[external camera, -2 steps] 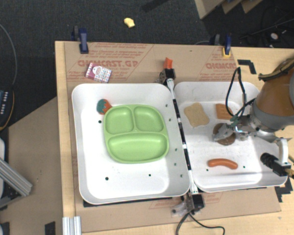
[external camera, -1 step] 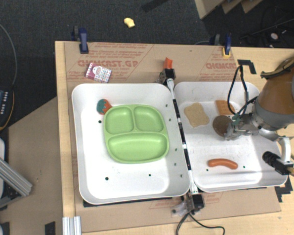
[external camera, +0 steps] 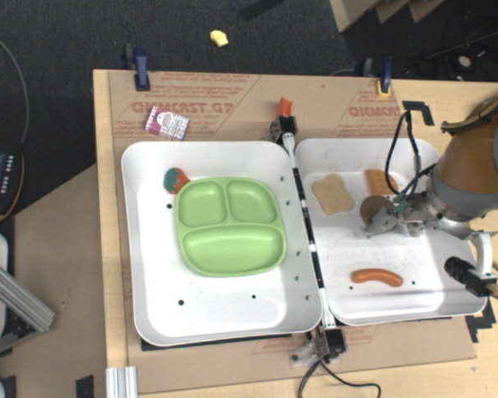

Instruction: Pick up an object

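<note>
My gripper point(external camera: 398, 222) is low in the right bin point(external camera: 448, 305), near its middle, on the grey arm with the orange band point(external camera: 473, 168) that comes in from the right. Its two grey fingers point(external camera: 382, 224) look spread, so it is open, and nothing sits between them. A brown round piece point(external camera: 370, 208) lies just left of the left finger, touching or nearly touching it. A tan bread slice point(external camera: 333, 195) lies further left. An orange cracker-like piece point(external camera: 377, 181) is behind the gripper. A reddish sausage point(external camera: 377, 278) lies near the bin's front.
The left bin point(external camera: 149, 288) holds a green divided plate point(external camera: 229, 225) and a small red and teal object point(external camera: 176, 179) at its back left. A black cable point(external camera: 392, 160) loops above the gripper. A small pink packet point(external camera: 167, 123) lies on the board behind the bins.
</note>
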`<state>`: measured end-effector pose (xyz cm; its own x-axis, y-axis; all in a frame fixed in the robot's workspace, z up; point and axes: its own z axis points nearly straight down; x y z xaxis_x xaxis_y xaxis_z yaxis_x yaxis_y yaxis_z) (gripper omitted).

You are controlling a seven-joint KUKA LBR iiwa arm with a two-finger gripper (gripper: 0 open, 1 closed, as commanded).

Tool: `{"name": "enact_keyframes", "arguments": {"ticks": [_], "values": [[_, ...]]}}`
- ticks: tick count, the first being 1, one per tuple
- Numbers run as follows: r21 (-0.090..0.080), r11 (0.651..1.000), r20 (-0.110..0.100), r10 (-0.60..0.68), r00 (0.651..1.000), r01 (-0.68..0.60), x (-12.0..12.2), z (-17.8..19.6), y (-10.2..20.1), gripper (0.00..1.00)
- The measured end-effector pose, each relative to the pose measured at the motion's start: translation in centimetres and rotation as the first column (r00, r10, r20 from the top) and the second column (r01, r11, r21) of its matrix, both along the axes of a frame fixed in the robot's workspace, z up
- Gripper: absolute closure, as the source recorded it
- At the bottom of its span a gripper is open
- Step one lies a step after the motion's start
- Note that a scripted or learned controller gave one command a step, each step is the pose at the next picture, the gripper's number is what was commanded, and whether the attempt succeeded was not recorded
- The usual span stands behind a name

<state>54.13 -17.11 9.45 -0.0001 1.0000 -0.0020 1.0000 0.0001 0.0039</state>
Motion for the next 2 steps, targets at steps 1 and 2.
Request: {"name": "enact_keyframes", "arguments": {"ticks": [1,2], "values": [[0.001,1.000,0.001,0.004,1.000,-0.004,5.2,-1.0,2.4,0.00],[0.000,1.000,0.001,0.001,1.000,-0.001,5.0,0.1,2.3,1.00]]}}
